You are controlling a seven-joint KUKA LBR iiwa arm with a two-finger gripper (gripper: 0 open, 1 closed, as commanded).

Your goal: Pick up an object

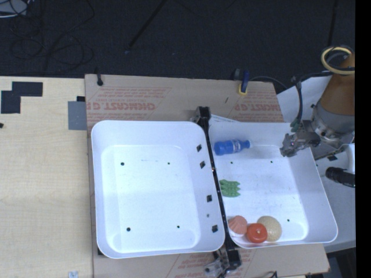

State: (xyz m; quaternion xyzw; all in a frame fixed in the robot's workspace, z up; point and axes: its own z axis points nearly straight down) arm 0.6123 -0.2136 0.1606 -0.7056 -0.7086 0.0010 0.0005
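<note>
A blue bottle [231,147] with a white band lies on its side at the back left of the right bin [317,213]. A small green ridged piece [229,188] rests near that bin's left wall. At the front of the bin a pink round thing [237,225], a red-orange round thing [256,233] and a tan ball [270,227] sit close together. My gripper [291,145] hangs at the bin's back right edge, apart from all of these things.
The left bin [99,155] stands beside the right one, with a black divider rail [210,172] between them. Brown cardboard [151,100] lies under and behind both bins. A pale wooden bench top [40,184] spreads to the left.
</note>
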